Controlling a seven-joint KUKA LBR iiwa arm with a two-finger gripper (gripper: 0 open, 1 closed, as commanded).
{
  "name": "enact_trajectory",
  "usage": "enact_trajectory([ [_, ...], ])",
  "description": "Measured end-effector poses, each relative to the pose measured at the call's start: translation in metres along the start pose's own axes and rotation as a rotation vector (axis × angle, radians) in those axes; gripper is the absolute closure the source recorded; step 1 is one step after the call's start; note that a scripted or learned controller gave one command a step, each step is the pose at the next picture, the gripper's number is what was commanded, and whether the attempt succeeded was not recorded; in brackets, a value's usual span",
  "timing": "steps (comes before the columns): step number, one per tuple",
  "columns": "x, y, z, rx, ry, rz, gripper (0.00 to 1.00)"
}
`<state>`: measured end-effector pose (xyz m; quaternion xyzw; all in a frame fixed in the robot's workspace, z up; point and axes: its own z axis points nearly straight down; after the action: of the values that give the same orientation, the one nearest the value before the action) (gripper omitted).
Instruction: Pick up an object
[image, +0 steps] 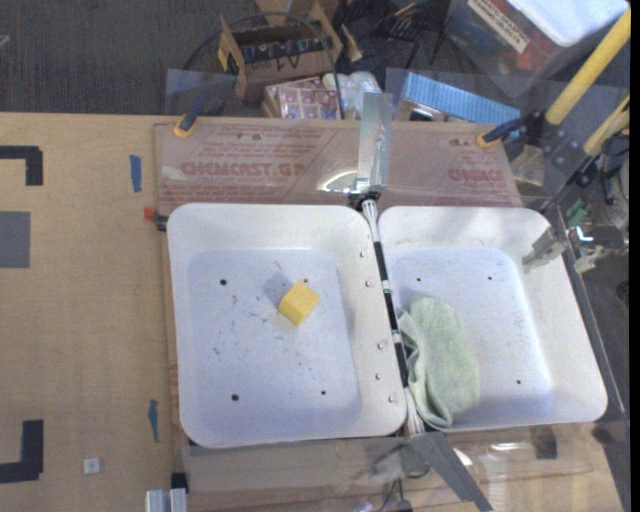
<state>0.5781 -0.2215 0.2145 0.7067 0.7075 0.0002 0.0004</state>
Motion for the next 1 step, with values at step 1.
enact_trajectory([
  [1,-0.0003,0.0011,-0.0111,-0.004,-0.002,-0.001,1.0],
])
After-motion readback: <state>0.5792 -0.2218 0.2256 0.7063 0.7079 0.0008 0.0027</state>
